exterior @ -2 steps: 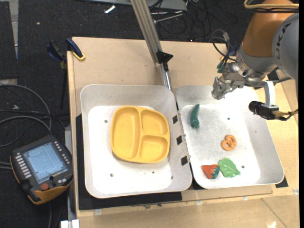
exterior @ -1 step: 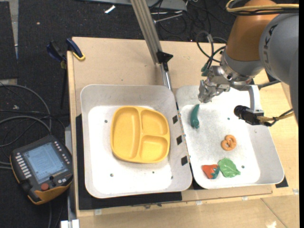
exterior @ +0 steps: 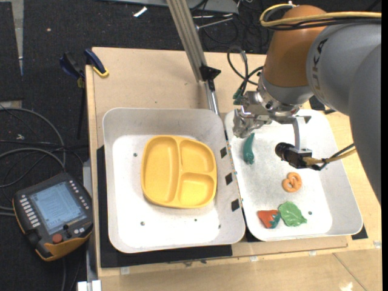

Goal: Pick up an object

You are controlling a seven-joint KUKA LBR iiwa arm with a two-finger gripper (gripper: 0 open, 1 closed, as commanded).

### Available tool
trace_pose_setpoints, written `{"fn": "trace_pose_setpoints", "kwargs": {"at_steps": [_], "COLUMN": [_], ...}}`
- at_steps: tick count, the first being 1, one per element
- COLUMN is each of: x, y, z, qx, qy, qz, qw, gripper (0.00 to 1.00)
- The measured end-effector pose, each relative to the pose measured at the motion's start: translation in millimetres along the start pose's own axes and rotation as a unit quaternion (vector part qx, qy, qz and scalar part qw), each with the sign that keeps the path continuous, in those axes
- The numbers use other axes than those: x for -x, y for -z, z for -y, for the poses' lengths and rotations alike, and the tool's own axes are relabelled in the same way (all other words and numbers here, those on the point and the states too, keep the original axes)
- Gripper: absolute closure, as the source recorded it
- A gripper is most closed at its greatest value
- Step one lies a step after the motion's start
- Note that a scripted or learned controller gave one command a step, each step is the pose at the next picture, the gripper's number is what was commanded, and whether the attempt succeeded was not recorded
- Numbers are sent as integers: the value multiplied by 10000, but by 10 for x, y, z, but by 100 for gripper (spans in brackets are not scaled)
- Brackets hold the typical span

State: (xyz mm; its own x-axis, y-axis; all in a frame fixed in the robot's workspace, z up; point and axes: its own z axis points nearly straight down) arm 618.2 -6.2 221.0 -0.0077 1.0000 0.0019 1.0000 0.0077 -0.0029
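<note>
Fig.: overhead slant view, single arm over two white bins. Gripper [exterior: 242, 126] sits at the upper-left corner of the right bin [exterior: 339, 217], w/ its fingers largely masked by the wrist hardware and cables above; whether they stand apart or together cannot be told. Arm's grey body and orange band [exterior: 291, 47] cover the bin's upper-right part and are cut off by the frame's right and top edges. Teal object [exterior: 248, 149] lies just below the gripper tip, its upper end right at the fingers, contact unclear; long axis runs roughly top-to-bottom in view, slightly tilted, upper end toward the gripper, lower end away from it. No part of it is visibly between the fingers. Further from the gripper, down and to its right: orange pretzel-like piece [exterior: 292, 182], then a green crumpled item [exterior: 292, 214] touching a red-and-teal piece [exterior: 267, 217], the shapes too small to name. A black part on a yellow cable [exterior: 294, 155] hangs right of the gripper. Left of the gripper, in the left bin [exterior: 121, 223]: yellow three-compartment plate [exterior: 179, 171], upright, well apart from the gripper.
</note>
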Motion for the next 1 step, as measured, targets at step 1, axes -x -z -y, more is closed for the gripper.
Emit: {"fn": "trace_pose_setpoints", "kwargs": {"at_steps": [1], "x": [-624], "y": [40], "z": [169], "qx": [5], "qy": [6], "qz": [0], "qw": [10000], "gripper": [100]}}
